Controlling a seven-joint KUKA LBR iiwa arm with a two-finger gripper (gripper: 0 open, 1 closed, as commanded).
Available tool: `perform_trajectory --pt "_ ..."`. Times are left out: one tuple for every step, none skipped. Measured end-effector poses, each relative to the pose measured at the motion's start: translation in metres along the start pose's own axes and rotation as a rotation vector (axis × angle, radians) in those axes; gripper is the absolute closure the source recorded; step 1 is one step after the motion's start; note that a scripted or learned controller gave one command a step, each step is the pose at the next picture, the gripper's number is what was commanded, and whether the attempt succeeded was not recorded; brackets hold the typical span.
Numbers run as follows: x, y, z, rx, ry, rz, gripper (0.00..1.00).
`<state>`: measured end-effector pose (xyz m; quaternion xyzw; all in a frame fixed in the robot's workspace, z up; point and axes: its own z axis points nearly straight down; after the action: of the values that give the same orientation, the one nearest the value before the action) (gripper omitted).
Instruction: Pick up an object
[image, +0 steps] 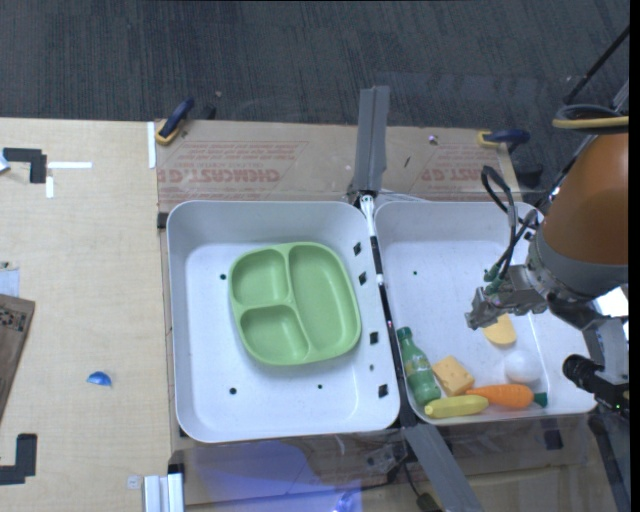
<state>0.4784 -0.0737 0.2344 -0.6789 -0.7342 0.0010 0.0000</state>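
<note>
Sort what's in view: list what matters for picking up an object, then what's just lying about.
For the job:
pincer
green plastic bottle
yellow cheese-like block
yellow banana
orange carrot
white egg-shaped ball
right-hand white bin

Lying about:
green three-compartment plate
left-hand white bin
small blue piece

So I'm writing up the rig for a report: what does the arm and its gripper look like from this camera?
The arm is bulky and rounded, with a broad orange band over a grey section near the wrist. Black cables loop along its side down toward the gripper, a small grey metal assembly. Its jaws are too small and cluttered to describe.
</note>
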Motion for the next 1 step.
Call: perform_trajectory --pt "-0.0545 -0.005 0.0115 0.001 0.001 -0.271 1.0"
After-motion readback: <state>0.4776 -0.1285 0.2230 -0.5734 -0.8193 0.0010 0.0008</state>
